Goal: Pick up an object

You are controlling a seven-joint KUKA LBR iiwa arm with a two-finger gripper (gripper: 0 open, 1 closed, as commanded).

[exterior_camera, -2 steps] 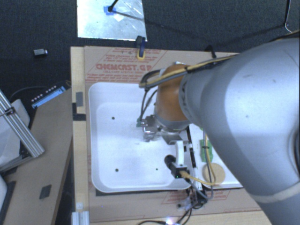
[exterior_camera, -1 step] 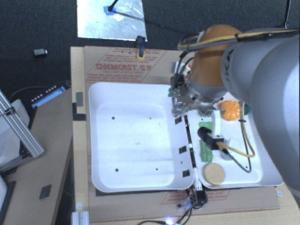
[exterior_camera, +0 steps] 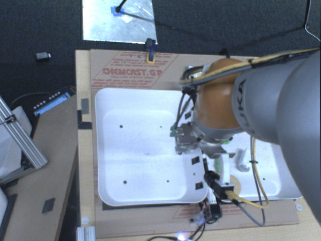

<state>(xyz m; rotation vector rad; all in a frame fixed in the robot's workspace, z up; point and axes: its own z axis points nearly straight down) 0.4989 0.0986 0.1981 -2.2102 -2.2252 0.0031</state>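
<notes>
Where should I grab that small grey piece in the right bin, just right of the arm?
Take the grey piece at mid-length, from straight above, closing across its narrow width. It looks long and thin and seems to lie flat on the floor of the right bin. It is blurry, so this is a tentative call.

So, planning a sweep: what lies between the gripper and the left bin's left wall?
Nothing: from the gripper to that wall the camera view shows bare bin floor.

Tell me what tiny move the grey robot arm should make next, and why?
Probably slide sideways toward the small pale grey curved piece in the right-hand shallow white plastic bin. The two-finger gripper hangs over the bins' shared edge, beside that piece, not above it.
</notes>
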